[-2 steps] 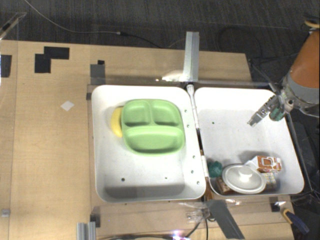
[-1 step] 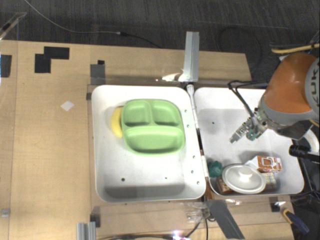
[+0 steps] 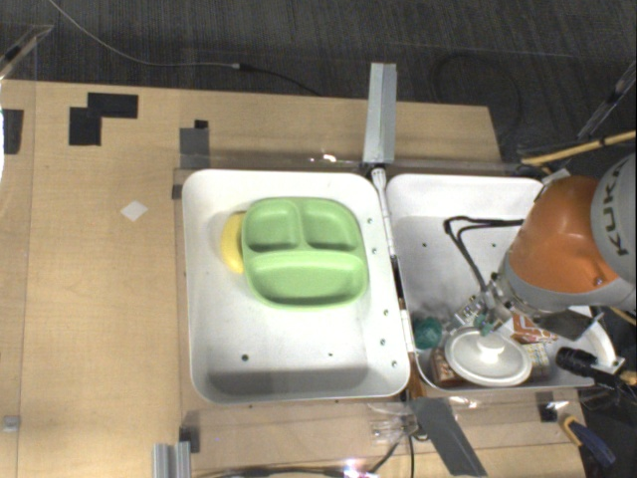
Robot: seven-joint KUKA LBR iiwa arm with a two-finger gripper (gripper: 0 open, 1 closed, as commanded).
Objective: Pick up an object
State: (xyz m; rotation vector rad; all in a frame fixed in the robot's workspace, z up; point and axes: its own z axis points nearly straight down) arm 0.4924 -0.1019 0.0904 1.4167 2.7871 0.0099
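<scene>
Pincer (image 3: 485,319) low in the right bin (image 3: 438,207), down among the clutter at its near edge; cannot tell its state under the orange wrist. White lid (image 3: 488,358) lying just in front, toward the near wall, almost touching. Teal piece (image 3: 428,333) off to the side, toward the divider. Looks like a short drop forward and down for the lid. Over in the left bin (image 3: 214,297), green tray (image 3: 302,250) on a yellow thing (image 3: 231,244), well apart.

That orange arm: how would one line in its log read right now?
arm: over right bin | gripper: above white lid, teal thing beside | green tray: left bin, on yellow item
</scene>
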